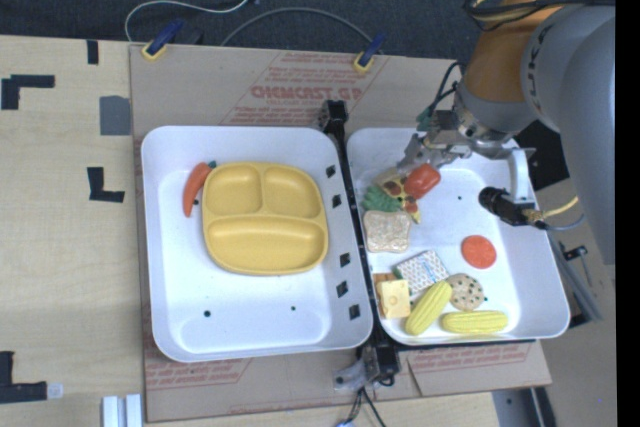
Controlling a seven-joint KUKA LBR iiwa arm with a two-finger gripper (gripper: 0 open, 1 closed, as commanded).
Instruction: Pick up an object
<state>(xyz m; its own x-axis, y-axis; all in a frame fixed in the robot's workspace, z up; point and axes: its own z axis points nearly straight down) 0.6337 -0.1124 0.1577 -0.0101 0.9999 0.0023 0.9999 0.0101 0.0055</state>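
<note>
Two white bins side by side on the bench: left bin (170, 315), right bin (530, 300). Arm (560, 55) comes in from upper right of frame, grey with orange band, wrist over the right bin's upper part. Yellow divided tray (265, 217) sits in the left bin's upper half, orange carrot (194, 187) just beside its left edge. Gripper (428, 150) is low at upper-centre of the right bin, right above a red pepper-like piece (422, 180); finger state can't be told, contact unclear. Below it: bread slice (387, 232), two corn cobs (428, 307) (474, 322) at bottom, red disc (479, 251) mid-right, cookie (465, 292), cheese cube (393, 298).
</note>
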